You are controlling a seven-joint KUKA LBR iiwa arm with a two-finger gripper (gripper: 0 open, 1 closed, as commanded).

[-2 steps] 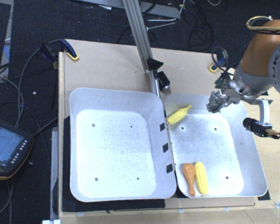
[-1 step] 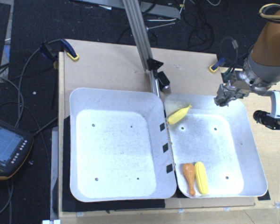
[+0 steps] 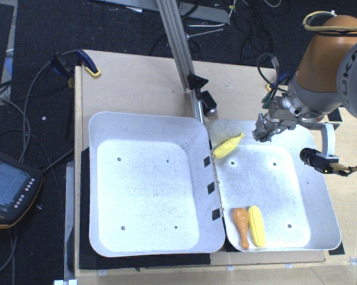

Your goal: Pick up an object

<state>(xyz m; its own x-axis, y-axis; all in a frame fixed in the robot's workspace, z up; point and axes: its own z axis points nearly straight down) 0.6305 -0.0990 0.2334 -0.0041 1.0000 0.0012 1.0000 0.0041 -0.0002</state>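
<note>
White plastic bins, 2 of them, sit side by side on a light wooden bench (image 3: 146, 77). All the loose stuff is in the right bin (image 3: 284, 187). A yellow banana-shaped piece (image 3: 226, 146) lies at that bin's far left corner, tilted and leaning up on the rim next to the divider between the bins. Down at the near edge, toward the left, an orange drumstick-looking thing (image 3: 242, 224) and a yellow corn cob (image 3: 257, 225) lie side by side, touching or close to it.

As for the arm, it comes in from the right, and the gripper (image 3: 262, 134) hangs over the far edge of the right bin, just to the right of the banana-shaped piece and apart from it. Nothing sits between its fingers, and honestly I can't tell if they're spread or pressed together, since it's a dark blob from this angle.

The left bin (image 3: 146, 185) has just its speckled floor. A grey metal post (image 3: 181, 46) rises from the bench's far side between the bins.
</note>
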